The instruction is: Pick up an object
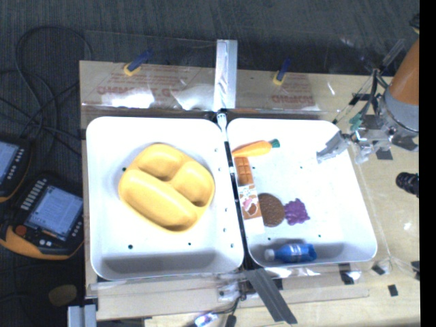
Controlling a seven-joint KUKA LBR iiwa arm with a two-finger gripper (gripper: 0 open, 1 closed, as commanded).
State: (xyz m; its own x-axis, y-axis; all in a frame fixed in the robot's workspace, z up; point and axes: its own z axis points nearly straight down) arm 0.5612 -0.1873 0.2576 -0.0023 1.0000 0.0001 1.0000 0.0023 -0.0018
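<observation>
Nearest me, a blue plastic bottle (291,253) lies along the right white bin's (340,203) front wall, while the jaws (338,146) hover released over its far right corner, grasping nothing.

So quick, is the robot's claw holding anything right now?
Claw: above the right bin's top corner, nothing in it; open or shut cannot be told.

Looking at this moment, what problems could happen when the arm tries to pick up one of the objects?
1. The brown piece, the purple piece and the small packet lie close together, so the gripper might catch two things or push one aside.
2. The blue bottle lies against the near wall of the right bin; it could probably roll or leave little room.
3. The carrot lies beside the divider, which could block a finger.
</observation>
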